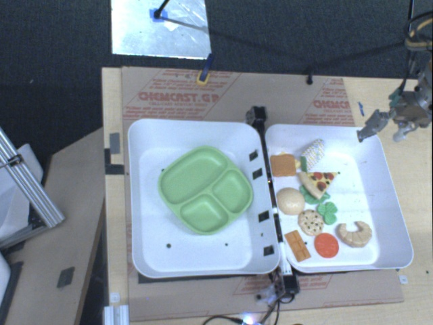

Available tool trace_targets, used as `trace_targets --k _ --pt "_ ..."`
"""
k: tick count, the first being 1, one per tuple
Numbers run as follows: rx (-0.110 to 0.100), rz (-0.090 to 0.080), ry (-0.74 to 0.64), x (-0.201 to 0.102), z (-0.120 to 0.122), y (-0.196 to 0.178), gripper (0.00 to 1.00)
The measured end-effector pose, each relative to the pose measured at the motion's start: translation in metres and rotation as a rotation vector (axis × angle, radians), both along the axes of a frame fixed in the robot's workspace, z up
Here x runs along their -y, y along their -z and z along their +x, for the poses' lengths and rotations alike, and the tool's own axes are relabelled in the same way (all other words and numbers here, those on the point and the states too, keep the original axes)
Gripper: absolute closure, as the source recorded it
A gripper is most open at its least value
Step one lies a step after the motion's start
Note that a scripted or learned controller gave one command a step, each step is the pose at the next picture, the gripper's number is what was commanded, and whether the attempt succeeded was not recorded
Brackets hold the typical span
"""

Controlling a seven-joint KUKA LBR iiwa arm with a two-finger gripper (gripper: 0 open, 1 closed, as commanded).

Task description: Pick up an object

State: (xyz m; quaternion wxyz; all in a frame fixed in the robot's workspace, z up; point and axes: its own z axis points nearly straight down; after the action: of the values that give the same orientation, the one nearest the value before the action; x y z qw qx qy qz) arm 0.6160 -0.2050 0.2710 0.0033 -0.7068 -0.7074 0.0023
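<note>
Overhead, the grey two-finger gripper (384, 124) is hovering at about two o'clock, over the far right rim of the right shallow white bin (389, 181), its jaws spreading wide and holding nothing. Toy foods are lying in that bin's left half: a pizza slice (318, 179), a round cookie (310, 221), a red tomato slice (326, 245), a tan croissant (356, 233). At nine o'clock, a green divided plastic plate (205, 189) is resting in the left white bin (149, 181).

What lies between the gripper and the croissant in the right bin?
In the camera view, bare white bin floor separates the open gripper, at the bin's upper right edge, from the croissant; no toy lies between them.
</note>
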Motion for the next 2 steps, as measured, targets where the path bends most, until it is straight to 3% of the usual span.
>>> trace_targets --k 1,2 --pt "0.01 -0.002 -0.003 -0.001 0.002 -0.006 0.0" --pt "0.005 -0.001 -0.001 -0.005 -0.001 0.055 0.0"
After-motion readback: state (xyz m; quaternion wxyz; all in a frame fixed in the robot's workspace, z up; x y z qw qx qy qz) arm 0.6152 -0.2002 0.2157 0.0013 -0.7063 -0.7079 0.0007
